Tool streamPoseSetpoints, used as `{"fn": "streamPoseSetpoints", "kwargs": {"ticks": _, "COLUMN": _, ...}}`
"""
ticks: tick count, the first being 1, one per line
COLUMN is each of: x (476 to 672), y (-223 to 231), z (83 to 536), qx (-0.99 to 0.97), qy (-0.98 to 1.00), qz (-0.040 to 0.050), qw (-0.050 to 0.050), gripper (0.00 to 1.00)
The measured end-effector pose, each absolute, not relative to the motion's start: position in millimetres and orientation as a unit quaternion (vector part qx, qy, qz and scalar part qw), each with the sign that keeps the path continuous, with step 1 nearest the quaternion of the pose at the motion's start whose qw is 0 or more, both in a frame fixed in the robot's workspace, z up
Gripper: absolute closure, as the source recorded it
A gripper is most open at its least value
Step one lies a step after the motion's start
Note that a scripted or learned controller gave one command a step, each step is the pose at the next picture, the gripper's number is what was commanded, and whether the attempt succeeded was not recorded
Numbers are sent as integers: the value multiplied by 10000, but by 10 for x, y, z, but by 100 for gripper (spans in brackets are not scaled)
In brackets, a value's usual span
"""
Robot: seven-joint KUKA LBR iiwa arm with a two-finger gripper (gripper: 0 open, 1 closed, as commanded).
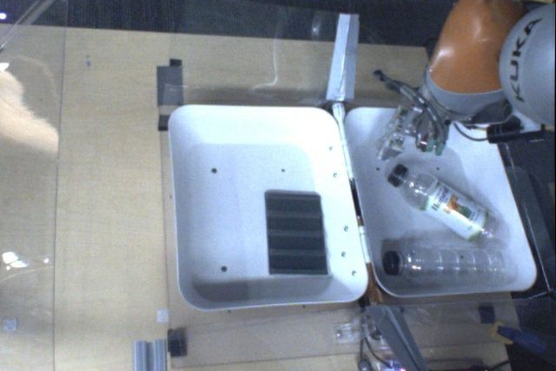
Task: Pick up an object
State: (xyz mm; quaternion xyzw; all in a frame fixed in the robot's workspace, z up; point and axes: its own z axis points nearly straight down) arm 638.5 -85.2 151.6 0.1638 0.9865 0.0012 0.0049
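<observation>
In the right bin (512,187) a clear plastic bottle (439,200) with a black cap and a green-and-white label lies at a slant. A second clear ribbed bottle (445,261) with a dark cap lies along that bin's near wall. A black ribbed rectangular block (295,232) lies flat in the left bin (217,143). My gripper (401,137) hangs over the far left part of the right bin, just above the labelled bottle's cap end, with nothing seen between its fingers. Glare and clutter hide how the fingers stand.
The grey arm with its orange band (473,39) comes in from the upper right over the right bin's far edge. A metal divider strip (342,56) stands behind the gap between the bins. Clear panels rise at the left and back of the bench.
</observation>
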Motion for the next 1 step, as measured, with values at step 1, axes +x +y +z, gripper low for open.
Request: {"fn": "streamPoseSetpoints", "kwargs": {"ticks": 1, "x": 6575, "y": -1309, "z": 1904, "qx": 1030, "qy": 9947, "qz": 4, "qw": 59, "gripper": 100}}
